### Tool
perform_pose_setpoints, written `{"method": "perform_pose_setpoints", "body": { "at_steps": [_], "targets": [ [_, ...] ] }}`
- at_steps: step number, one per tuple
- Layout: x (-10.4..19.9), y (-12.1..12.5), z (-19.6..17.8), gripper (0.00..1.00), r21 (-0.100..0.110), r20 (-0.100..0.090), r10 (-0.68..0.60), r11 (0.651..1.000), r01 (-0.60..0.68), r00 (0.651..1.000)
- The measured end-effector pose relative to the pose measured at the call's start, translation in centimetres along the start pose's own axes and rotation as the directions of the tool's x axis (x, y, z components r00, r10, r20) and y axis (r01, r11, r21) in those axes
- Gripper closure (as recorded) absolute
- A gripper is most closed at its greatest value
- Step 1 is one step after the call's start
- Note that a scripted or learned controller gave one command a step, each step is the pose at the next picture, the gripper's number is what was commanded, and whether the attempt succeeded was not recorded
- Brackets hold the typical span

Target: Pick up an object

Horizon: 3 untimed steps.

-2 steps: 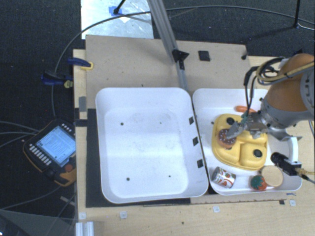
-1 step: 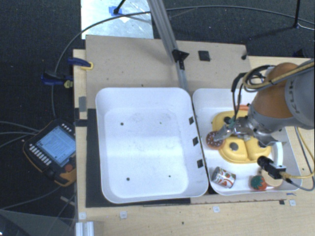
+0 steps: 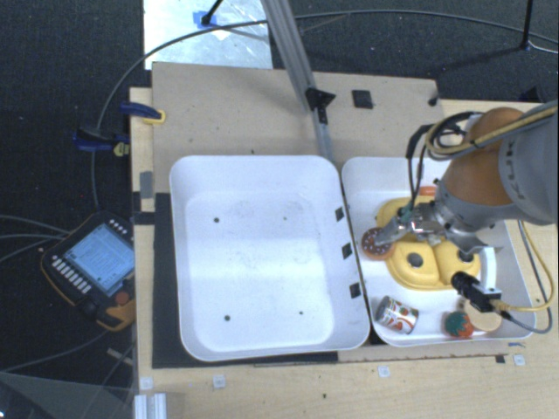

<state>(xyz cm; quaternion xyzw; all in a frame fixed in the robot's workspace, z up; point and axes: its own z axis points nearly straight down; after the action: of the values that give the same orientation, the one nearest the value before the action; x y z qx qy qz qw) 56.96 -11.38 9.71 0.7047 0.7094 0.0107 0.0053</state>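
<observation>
Over on the far left, on the dark floor beside the bench, a handheld control pendant [image 3: 94,267] lies with its screen lit blue, cables trailing off from it. At the bench's left edge a blue clamp [image 3: 98,140] grips the board, with a yellow-handled one [image 3: 144,112] just above it. The left bin [image 3: 196,321] comes next, a wide shallow white tray with only small dark dots on its floor. A grey pole [image 3: 290,46] slants down from the top of the scene and ends close to the gap between the two trays.

The right bin [image 3: 362,182] sits touching the left one, and that is where the objects are. Near its left wall lies a small round brown piece [image 3: 376,244]. Just beside it is a big yellow moulded toy [image 3: 421,264], the largest thing in there, taking up the middle of the tray. Below that, near the front rim, a small red and white can [image 3: 396,314] lies on its side, and further right a little green and orange thing [image 3: 458,324] sits by the front corner.

The arm [image 3: 498,168] reaches in from the right, and its gripper [image 3: 417,224] is down low over the top edge of the yellow toy, close to the brown piece. From here I can't tell how it's set or whether it has anything.
</observation>
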Motion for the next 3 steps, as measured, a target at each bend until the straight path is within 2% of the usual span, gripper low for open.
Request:
{"method": "perform_pose_setpoints", "body": {
  "at_steps": [1,2,3],
  "targets": [
    [0.7,0.5,-1.6,1.0,-0.006,-0.014,-0.006,1.0,0.006,1.0],
    [0.6,1.0,-8.1,1.0,0.015,0.009,0.0,1.0,0.0,1.0],
    [1.0,1.1,-14.5,1.0,0.014,0.009,0.0,1.0,0.0,1.0]
  ]
}}
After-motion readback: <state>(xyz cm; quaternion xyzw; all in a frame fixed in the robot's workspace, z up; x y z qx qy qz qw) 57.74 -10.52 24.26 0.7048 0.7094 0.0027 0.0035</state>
